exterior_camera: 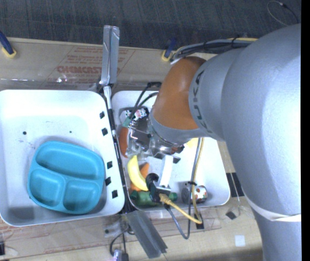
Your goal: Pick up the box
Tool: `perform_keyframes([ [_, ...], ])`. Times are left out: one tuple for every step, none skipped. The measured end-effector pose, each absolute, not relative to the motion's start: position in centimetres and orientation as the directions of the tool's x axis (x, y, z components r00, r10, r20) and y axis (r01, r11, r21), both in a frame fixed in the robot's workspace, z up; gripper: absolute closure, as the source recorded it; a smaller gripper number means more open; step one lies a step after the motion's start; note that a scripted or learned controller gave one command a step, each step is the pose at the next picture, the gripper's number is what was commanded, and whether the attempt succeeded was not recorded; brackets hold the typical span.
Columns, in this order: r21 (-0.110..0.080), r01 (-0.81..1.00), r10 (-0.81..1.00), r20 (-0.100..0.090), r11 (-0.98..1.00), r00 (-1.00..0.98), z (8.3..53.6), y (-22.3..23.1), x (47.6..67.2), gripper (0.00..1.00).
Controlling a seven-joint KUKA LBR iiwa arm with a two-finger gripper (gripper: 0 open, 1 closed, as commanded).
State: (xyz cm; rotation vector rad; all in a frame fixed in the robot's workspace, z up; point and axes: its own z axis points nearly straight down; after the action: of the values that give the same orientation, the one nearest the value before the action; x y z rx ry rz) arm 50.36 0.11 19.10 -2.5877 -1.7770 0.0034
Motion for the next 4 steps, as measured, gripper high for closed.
perform_keyframes([
  [-0.003, 0.967, 0.967, -0.001, -0.253, 0.253, 21.7, 7.9, 47.6, 1.00],
  [0.018, 0.990, 0.990, 0.008, -0.142, 0.142, 11.2, 12.5, 48.2, 1.00],
  [0.019, 0.989, 0.989, 0.004, -0.146, 0.146, 11.1, 12.2, 48.2, 0.00],
  [0.011, 0.917, 0.917, 0.023, -0.398, 0.397, 10.3, 11.3, 50.3, 0.00],
])
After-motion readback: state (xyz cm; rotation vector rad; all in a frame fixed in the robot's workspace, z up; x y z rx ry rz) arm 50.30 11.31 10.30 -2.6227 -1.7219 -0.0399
